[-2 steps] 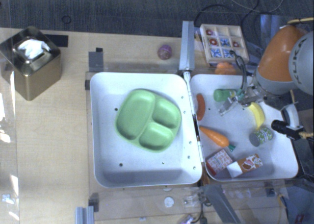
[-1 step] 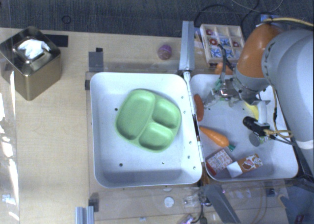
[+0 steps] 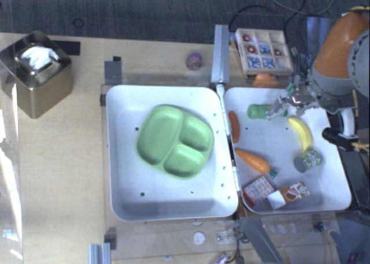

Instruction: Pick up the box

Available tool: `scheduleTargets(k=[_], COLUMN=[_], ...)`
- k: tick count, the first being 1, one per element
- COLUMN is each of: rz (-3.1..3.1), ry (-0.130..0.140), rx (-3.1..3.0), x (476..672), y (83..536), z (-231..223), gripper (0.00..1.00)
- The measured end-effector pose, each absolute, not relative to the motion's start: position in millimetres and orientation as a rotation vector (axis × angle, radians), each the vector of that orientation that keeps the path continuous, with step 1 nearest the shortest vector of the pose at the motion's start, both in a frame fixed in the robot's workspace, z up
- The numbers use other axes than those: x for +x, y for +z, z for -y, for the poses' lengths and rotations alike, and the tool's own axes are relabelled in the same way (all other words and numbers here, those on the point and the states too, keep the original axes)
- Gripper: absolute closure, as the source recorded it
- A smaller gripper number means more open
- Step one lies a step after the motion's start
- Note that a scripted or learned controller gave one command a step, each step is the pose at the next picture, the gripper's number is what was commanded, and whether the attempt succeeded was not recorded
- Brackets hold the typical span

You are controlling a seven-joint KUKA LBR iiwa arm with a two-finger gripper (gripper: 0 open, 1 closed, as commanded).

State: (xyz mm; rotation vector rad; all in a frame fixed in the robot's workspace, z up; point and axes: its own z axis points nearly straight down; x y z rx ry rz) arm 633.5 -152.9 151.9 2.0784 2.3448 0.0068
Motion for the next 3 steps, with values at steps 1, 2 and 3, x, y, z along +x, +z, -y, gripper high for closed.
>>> scheduleTargets(k=[1, 2, 3], rz=[-2.127, -2.192, -2.301], ry=[0.013, 0.009, 0.009], rx=[2.299, 2.239, 2.129], x=[590.4, 663.4, 613.0], y=[89.1, 140.0, 198.9], z=[98.7, 141.1, 78.1], gripper=[0.0, 0.0, 0.0])
